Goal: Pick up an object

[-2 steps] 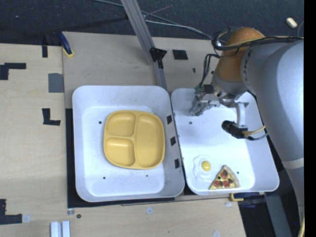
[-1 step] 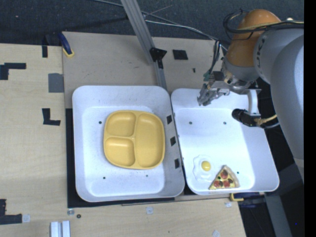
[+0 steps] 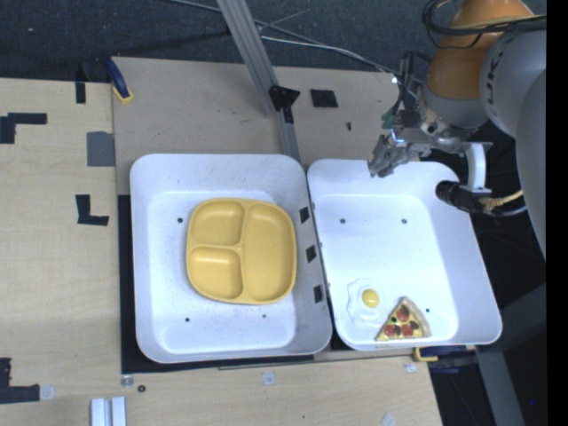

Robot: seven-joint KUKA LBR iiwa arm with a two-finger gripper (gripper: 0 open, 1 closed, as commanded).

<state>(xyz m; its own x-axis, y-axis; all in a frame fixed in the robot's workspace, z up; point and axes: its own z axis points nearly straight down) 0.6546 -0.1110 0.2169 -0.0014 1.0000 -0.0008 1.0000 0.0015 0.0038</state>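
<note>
Nearest the camera, the pizza slice (image 3: 404, 321) lies in the near right corner of the right bin (image 3: 461, 238), with the fried egg (image 3: 364, 300) just beside it on its left. Further left, the yellow plate (image 3: 241, 250), with three compartments, sits in the middle of the left bin (image 3: 151, 238). At the far right, the gripper (image 3: 383, 163) hangs over the far rim of the right bin, well apart from all three objects; nothing is between its fingers, and whether they are spread or pressed together cannot be told at this size.

Judging the risks: the egg and slice are flat and crowd the bin wall, so a descent there may strike the rim or close on nothing. The plate's smooth, broad body could slip from a two-finger pinch.
</note>
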